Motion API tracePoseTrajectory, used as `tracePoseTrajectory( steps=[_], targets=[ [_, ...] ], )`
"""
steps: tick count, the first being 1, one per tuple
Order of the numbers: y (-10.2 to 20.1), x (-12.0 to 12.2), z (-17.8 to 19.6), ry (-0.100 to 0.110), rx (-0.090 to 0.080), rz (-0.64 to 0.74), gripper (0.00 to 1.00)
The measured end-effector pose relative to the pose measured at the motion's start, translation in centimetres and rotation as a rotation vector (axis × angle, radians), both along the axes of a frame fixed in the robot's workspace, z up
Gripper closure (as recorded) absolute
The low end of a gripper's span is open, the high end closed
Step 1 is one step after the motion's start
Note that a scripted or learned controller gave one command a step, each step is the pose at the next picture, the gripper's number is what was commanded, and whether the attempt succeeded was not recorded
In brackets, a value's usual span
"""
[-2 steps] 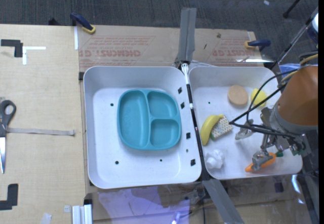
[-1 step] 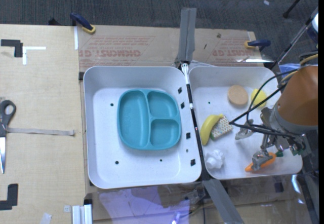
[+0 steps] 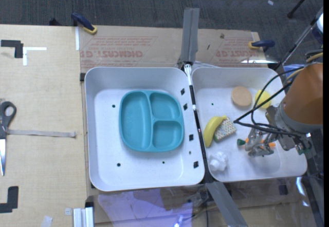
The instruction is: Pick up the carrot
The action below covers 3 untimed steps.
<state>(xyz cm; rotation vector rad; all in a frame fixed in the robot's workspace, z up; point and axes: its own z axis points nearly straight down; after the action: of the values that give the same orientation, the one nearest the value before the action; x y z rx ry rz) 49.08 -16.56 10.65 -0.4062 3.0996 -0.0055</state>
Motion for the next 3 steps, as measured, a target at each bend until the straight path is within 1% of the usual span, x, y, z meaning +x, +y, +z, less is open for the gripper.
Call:
tracePoseTrajectory(
  steps=[1, 2, 3],
  targets=[
    [-5.6, 3.1, -0.8, 0.011, 0.001, 0.054, 1.0],
    [0.0, 2.5, 5.5, 0.01, 0.003, -0.136, 1.0],
    [-4.7, 0.5, 1.4, 0.013, 0.004, -0.235, 1.0]
  ],
)
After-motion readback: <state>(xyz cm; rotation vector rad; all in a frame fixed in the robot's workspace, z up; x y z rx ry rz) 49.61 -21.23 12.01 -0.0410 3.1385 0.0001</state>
